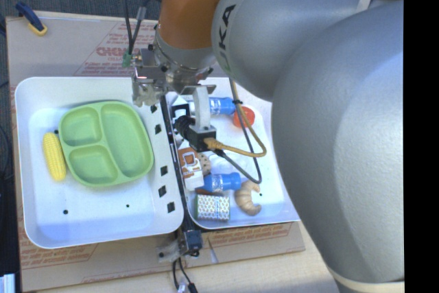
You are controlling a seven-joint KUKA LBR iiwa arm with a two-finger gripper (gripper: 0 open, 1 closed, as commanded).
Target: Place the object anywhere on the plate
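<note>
Gripper is over the wall between the two bins, near the plate. I can't tell if it's open or closed, and I see nothing in it. The plate sits in the left bin with nothing on it and corn just beside its left rim. Likely targets, the blue bottles, croissant and checked packet, are crowded in the right bin. Risks: a grab nudges a neighbour or slips off a round bottle, a low carry clips the wall, or a release near the rim rolls off.
</note>
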